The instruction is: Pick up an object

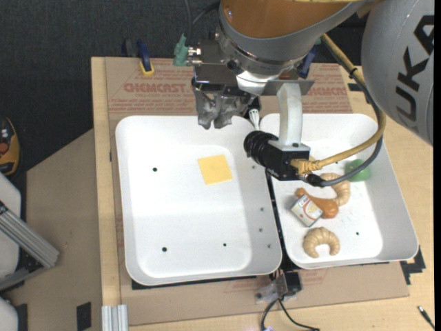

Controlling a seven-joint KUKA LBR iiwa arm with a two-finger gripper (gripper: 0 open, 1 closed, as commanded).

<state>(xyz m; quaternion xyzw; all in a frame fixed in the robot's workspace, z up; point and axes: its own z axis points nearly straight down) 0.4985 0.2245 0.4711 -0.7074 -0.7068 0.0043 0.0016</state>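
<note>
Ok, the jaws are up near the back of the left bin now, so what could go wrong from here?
1. The yellow cheese slice lies flat on the left bin floor, so the jaws may slide over it and close on nothing.
2. The gripper hovers near that bin's back wall; a straight descent could strike the rim.
3. The croissant, small carton and other items crowd the right bin, so a grasp there may nudge neighbours.

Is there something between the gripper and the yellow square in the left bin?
Nothing visible does. The gripper hangs over the far edge of the left bin, and the yellow square lies flat on bare white floor just in front of it, apart from everything else.
</note>
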